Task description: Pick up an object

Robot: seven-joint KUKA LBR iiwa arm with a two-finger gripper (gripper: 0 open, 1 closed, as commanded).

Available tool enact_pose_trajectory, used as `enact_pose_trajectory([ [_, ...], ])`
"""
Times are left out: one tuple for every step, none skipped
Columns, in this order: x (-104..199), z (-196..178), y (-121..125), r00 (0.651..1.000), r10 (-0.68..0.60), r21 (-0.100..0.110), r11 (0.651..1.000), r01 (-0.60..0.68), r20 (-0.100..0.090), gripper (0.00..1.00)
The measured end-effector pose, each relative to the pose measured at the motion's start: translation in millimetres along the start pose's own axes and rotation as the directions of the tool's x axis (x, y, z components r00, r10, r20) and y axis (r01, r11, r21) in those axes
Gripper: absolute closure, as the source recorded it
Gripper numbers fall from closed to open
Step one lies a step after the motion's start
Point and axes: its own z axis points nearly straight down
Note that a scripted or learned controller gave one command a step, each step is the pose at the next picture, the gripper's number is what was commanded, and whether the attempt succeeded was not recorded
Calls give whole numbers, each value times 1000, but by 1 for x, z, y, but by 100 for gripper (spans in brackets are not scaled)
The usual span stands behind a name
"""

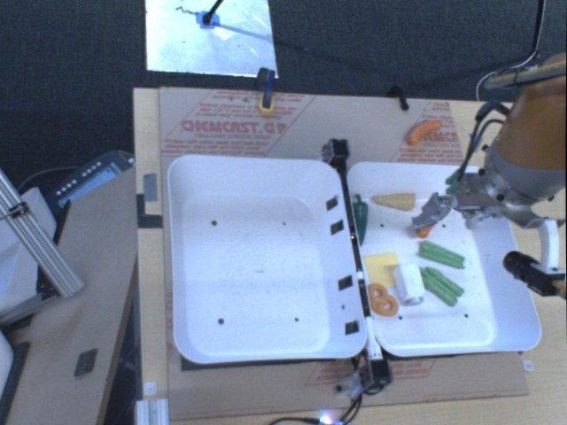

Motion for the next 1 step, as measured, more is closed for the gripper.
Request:
enact_pose_trajectory([
  [0, -11, 1, 1000, -2, -4, 1000, 2, 0, 100],
])
